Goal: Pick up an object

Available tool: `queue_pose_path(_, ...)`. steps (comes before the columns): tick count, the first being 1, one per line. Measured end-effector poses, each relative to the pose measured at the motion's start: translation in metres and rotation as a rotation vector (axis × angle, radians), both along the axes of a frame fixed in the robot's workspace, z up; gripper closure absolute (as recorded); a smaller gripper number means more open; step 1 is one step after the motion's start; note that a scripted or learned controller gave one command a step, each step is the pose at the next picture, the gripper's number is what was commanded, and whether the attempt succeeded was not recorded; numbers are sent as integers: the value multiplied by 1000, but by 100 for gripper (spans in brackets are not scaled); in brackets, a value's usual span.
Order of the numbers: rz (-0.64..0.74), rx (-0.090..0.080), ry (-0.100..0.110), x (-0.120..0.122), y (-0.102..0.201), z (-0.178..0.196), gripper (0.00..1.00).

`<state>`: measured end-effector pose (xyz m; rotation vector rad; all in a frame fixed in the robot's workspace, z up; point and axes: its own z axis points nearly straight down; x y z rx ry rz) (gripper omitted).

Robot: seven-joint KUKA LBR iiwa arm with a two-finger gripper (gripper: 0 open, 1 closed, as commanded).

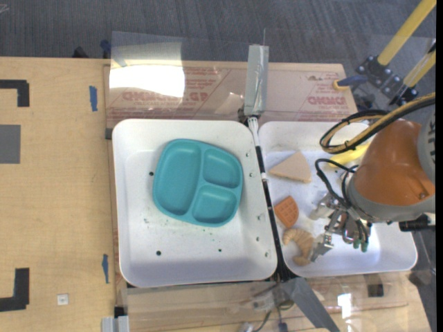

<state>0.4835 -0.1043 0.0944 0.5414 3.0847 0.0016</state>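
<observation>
Nugget [300,239] lay just left of the gripper [322,246], touching its lowered tip; finger spread could not be told.

Teal plate [197,182] in left bin [131,206]; claw [325,244] over right bin [394,254].

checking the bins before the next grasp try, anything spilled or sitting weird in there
Small dark specks are scattered on the left bin floor below the teal divided plate, like spilled crumbs. The plate sits slightly askew. The food pieces in the right bin look ordinary.
</observation>
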Motion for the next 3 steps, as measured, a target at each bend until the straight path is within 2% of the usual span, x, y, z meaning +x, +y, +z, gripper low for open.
queue_pose_path(1, -441, 8, -10, 3, -35, 0, 0)
queue_pose_path(2, -1015, 15, -5, 10, -45, -1, 0)
queue_pose_path(3, -1308, 18, -15, 48, -3, 0, 0)
